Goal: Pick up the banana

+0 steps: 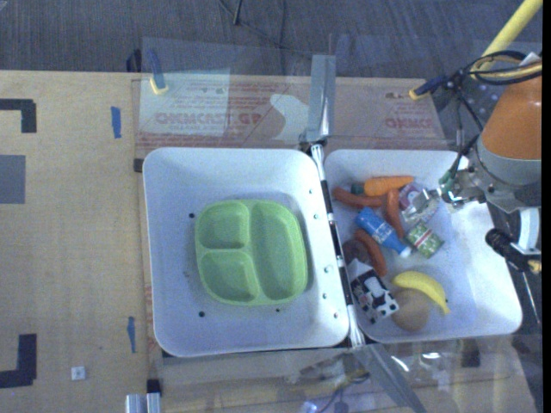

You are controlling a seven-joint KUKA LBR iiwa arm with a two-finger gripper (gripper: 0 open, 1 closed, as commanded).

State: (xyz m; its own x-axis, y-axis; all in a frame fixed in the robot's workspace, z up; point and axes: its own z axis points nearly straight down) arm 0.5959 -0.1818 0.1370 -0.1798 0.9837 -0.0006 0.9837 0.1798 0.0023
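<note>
Gripper: hanging over the right bin's upper middle; can't tell how it's set.
Banana: low in that bin, well apart from the gripper, open white floor to its right.
Crowding: brown ball touching just below, black-and-white block at its left.
Left bin: green tray sits centre.

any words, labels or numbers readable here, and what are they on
Red lettering on the clear sheet behind the left bin: a mirrored word, too blurred to read.
Red lettering on the clear sheet behind the right bin: the same sort of print, too blurred to read.
Green carton in the right bin: printed front, too small to read.
Black-and-white package beside the banana: markings too small to read.
Blue bottle: no legible label.
</note>
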